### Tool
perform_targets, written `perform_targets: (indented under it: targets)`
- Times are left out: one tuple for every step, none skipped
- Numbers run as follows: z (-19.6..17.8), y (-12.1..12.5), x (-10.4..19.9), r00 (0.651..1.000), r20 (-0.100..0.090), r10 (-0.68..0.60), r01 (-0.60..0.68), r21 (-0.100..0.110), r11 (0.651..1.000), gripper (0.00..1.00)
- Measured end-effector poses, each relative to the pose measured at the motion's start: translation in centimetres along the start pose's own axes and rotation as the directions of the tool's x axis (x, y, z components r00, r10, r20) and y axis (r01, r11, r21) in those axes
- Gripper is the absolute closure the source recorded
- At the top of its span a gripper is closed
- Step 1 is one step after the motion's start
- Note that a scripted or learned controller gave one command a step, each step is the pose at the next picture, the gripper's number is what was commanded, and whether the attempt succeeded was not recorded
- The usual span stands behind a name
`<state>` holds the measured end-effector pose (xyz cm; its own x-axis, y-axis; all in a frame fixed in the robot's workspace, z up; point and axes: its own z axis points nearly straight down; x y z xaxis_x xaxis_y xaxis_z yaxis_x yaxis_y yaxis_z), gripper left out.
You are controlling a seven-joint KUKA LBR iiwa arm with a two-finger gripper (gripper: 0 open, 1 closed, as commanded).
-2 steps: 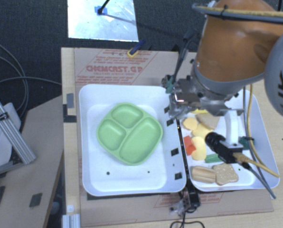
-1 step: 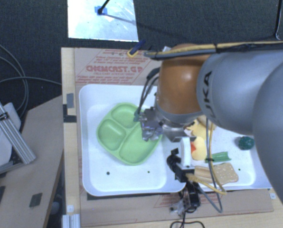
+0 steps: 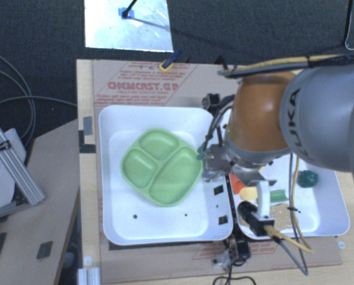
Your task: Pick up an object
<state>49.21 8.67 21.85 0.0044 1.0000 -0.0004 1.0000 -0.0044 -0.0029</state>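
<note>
A light green divided plate lies in the left white bin. My gripper hangs under the orange wrist band, at the plate's right edge and over the wall between the two bins. The arm covers much of the right bin. Beside the arm in that bin I see an orange-red piece, a small green piece, a teal round thing and a tan patch.
Both bins stand on a cardboard sheet with red print. A shiny square panel lies beyond the bench. A metal frame and cables sit at the left.
</note>
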Motion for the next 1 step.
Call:
perform_targets:
  targets:
    - [-17.91, -0.43, -5.25, 1.0, -0.002, -0.001, 0.001, -0.024, 1.0, 1.0]
